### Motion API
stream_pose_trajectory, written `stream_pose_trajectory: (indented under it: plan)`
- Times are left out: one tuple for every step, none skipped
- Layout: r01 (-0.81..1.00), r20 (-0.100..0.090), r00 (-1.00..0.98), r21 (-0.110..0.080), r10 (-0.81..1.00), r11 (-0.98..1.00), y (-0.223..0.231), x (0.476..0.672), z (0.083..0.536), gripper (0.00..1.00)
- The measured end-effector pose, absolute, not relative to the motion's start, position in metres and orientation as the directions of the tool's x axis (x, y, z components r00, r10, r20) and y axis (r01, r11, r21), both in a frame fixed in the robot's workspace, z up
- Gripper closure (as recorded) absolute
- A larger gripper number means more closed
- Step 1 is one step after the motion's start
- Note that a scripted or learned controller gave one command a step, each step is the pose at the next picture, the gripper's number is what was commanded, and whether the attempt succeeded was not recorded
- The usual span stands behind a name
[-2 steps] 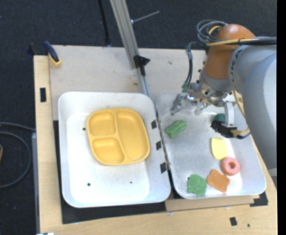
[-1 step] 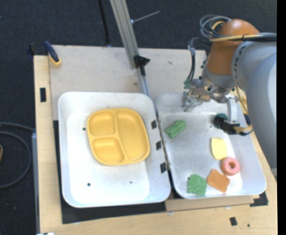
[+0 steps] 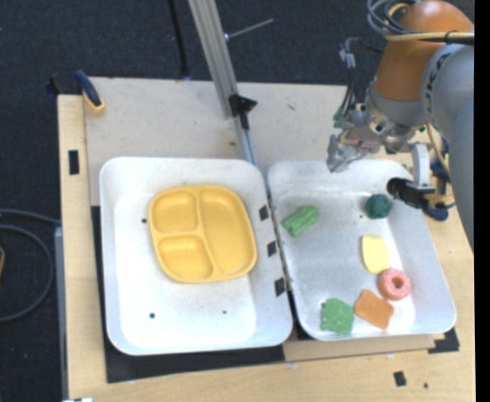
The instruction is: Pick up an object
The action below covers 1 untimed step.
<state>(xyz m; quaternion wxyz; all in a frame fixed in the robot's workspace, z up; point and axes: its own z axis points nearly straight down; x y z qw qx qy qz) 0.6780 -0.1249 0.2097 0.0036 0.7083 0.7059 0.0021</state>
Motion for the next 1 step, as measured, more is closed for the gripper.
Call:
stream_pose_trajectory:
  plan:
    - [1.0, -0.002, -0.001, 0.007, 1.0, 0.001, -0.1265, 0.6794, 0.2522, 1.0]
